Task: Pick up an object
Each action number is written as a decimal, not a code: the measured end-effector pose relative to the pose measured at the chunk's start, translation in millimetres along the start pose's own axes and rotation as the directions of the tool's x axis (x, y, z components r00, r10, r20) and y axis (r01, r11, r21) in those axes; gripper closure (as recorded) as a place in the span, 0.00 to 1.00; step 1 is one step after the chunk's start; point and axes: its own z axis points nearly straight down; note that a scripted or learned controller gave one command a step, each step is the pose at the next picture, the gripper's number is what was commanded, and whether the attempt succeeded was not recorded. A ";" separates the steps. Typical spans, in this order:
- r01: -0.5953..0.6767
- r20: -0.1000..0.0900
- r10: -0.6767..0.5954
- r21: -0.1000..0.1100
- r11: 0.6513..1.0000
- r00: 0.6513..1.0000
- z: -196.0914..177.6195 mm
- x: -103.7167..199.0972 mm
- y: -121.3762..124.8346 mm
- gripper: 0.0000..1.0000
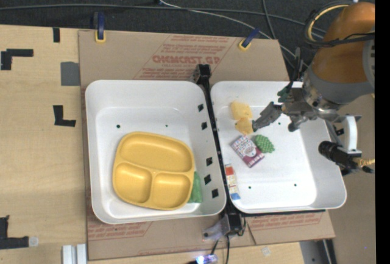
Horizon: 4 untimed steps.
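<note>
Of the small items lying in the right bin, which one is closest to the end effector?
The pale yellow piece near the bin's top: the end effector hangs right beside it, while the purple packet and green piece lie lower.

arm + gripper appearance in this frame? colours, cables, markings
The arm is grey with a rounded orange band, a thin yellowish cable looping beside it. The gripper is dark grey metal with two slim fingers. A white bracket with a black knob sits below the wrist. No markings legible.

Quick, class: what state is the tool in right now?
Tool: open, holding nothing, over the right bin.
</note>
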 end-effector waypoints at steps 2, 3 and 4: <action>0.001 0.001 -0.001 -0.004 1.000 1.000 56.6 -0.4 -5.3 0.00; 0.002 0.001 -0.002 -0.006 1.000 1.000 101.0 -3.5 -7.0 0.00; 0.002 0.001 -0.002 -0.006 1.000 1.000 145.7 -6.0 -11.9 0.00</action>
